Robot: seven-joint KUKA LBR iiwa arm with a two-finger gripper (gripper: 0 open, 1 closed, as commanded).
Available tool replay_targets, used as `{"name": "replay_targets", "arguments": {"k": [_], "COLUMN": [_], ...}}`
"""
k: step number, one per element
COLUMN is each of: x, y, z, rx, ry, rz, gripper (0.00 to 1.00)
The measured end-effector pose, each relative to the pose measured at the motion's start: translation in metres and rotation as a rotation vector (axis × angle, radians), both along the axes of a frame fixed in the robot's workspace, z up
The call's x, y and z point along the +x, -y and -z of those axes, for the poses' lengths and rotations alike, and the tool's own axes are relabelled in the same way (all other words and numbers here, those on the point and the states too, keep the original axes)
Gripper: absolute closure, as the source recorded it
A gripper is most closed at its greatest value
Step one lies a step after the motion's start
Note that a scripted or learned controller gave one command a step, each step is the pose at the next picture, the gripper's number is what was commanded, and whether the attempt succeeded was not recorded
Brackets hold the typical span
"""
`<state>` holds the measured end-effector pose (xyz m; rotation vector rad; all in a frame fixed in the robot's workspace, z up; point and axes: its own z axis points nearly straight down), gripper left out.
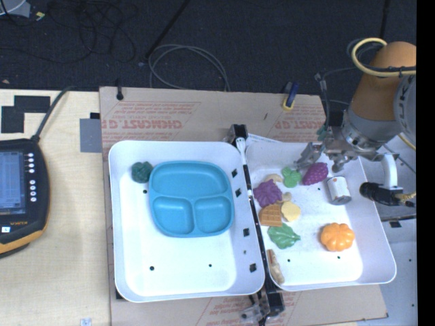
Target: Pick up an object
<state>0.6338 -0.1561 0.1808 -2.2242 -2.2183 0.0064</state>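
My gripper (321, 156) hangs over the back of the right bin (367, 267), just above a purple grape bunch (315, 174) and a small green toy (291, 177). A silver can (338, 189) lies just to its right. Further forward in the same bin lie a purple toy (267, 192), a waffle piece (270, 215), a pale yellow piece (291, 211), a green leafy toy (283, 236) and an orange pumpkin (337, 236). Nothing visibly sits in the gripper.
The left bin (136, 263) holds a blue divided plate (190, 199) and a dark green toy (141, 172) at its back left corner. A tan piece (275, 265) lies by the divider between the bins. A pendant (17, 192) rests at far left.
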Motion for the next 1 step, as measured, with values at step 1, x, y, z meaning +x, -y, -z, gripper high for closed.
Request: {"name": "replay_targets", "arguments": {"k": [1], "x": [0.008], "y": [0.0413], "z": [0.0738], "rx": [0.003], "ry": [0.001], "rz": [-0.003], "gripper": [0.0]}}
